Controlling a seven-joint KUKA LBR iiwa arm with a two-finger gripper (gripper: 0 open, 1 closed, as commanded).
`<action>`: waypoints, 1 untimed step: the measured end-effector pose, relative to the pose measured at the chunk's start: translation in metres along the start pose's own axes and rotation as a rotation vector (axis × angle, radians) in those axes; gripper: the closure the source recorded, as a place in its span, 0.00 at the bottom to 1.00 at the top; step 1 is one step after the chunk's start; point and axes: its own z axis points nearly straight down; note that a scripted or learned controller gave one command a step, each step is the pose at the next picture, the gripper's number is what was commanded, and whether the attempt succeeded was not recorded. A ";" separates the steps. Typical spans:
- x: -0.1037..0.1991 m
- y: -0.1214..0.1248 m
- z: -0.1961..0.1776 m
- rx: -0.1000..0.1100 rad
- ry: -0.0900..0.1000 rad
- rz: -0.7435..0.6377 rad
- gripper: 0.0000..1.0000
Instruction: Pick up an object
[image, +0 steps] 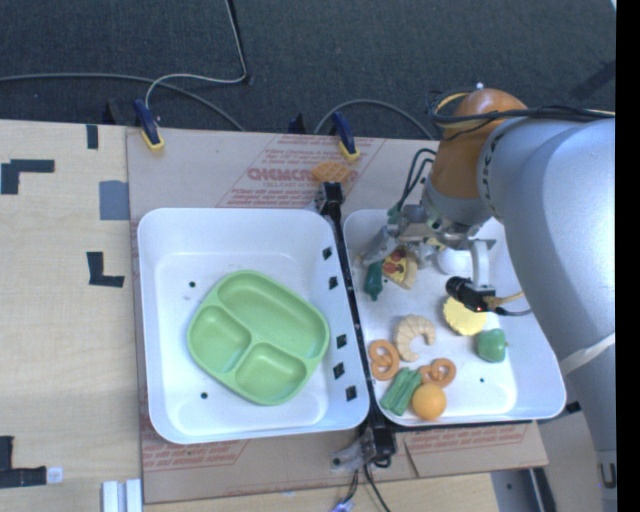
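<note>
Camera view, read from the left edge: a pale wooden counter (55, 330) with dark tape marks, then a sheet of brown cardboard (280, 175) under both bins, held by two blue-and-yellow clamps (148, 127) along its upper edge. On the cardboard's left half sits the left shallow white plastic bin (160, 235), and in its middle lies a light green three-compartment plastic tray (258, 335), turned at a slant.

Right of the dark divider is the right shallow white plastic bin (530, 385), which holds the toy food. Near the divider, in the upper part, a dark green toy vegetable (373, 281) lies beside a small red-and-yellow toy (400, 268). Lower down come an orange pretzel-shaped toy (383, 356), a tan croissant-shaped toy (414, 334), a green bean-like toy (402, 390), a second orange pretzel toy (439, 372) and a round orange ball (428, 402). Further right lie a yellow toy piece (464, 317) and a round green toy (491, 345).

The tool (408, 238) is in the bin's upper part, just above the red-and-yellow toy; whether its fingers are apart or together cannot be told. The grey arm with its orange band (470, 140) fills the upper right of the frame.
</note>
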 end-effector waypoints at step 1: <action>0.000 -0.003 0.000 -0.009 -0.001 0.000 0.00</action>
